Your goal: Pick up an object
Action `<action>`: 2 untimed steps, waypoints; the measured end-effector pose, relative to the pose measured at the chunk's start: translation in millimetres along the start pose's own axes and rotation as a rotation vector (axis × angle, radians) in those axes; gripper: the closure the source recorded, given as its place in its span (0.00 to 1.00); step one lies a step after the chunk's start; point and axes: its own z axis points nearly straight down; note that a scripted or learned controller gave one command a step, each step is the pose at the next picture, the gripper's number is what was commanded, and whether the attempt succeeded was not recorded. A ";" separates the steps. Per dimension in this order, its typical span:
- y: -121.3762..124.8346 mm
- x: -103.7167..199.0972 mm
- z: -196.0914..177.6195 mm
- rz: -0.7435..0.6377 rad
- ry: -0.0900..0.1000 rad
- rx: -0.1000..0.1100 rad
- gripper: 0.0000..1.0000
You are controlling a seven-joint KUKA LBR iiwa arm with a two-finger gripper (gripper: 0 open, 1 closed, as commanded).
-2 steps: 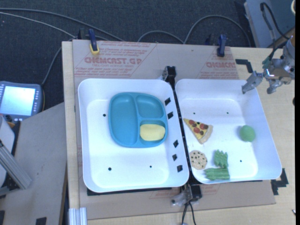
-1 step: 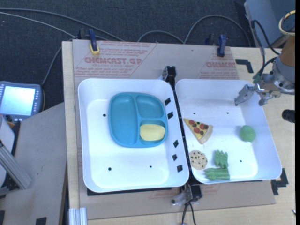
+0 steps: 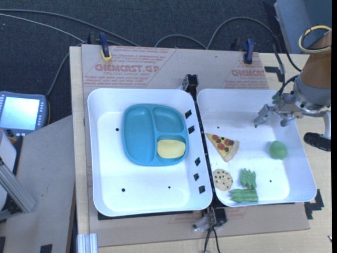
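The right bin (image 3: pixel 295 191) holds a pizza slice (image 3: pixel 222 145), a cookie (image 3: pixel 222 179), a green ball (image 3: pixel 278 150) and two green leafy pieces (image 3: pixel 247 178) (image 3: pixel 244 195). My gripper (image 3: pixel 273 119) hangs over the far right part of this bin, above and just beyond the green ball. Its two fingers are spread open and hold nothing. In the left bin (image 3: pixel 105 194) a blue divided plate (image 3: pixel 150 133) carries a yellow piece (image 3: pixel 171 148) in its near right compartment.
A black divider with clips (image 3: pixel 194 141) runs between the two bins. Cardboard (image 3: pixel 137 62) lies under both, clamped at the back by two blue clamps (image 3: pixel 105 44) (image 3: pixel 248 50). A teach pendant (image 3: pixel 22 112) sits off the bench at left.
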 end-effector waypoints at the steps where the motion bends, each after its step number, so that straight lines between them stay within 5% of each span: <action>1: 0.7 1.5 45.1 0.000 0.002 -0.001 0.00; 2: 1.6 1.3 31.9 -0.002 0.000 -0.005 1.00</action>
